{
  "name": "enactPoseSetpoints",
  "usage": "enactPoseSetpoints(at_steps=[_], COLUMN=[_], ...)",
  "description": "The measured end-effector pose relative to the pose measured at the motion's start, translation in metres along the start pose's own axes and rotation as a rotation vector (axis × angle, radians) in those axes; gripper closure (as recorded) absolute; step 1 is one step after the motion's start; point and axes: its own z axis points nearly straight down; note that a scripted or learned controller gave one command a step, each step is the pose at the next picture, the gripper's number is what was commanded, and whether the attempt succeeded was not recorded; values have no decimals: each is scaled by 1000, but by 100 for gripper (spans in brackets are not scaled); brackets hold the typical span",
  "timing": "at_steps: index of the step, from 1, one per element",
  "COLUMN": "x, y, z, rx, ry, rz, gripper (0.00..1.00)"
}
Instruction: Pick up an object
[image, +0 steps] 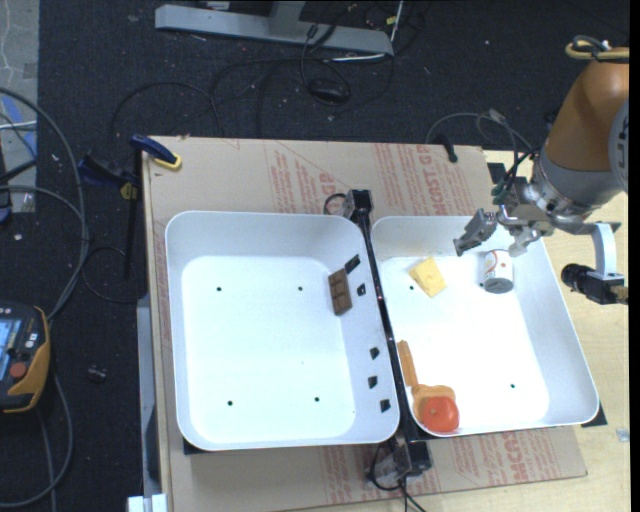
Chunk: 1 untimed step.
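My gripper (497, 236) hangs over the far part of the right bin (560, 345), its two fingers spread apart and open. Just under it in the view, a small white cylinder with a red mark (495, 271) stands on the bin floor, not held between the fingers. A yellow block (429, 277) lies to its left. A red ball (438, 412) rests in the near left corner of the right bin, with an orange stick (406, 362) beside it. A brown bar (341, 292) lies at the right side of the left bin (200, 330).
A small black piece (352, 266) sits by the brown bar near the wall between the bins. Cables and a blue-yellow clamp (155, 152) lie beyond the cardboard at the back left. The grey and orange arm (588, 120) comes in from the upper right.
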Motion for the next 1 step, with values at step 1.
enactPoseSetpoints(at_steps=[1], x=[0], y=[2], z=[-5], rx=[-9], ry=[-1], rz=[-1], gripper=[0])
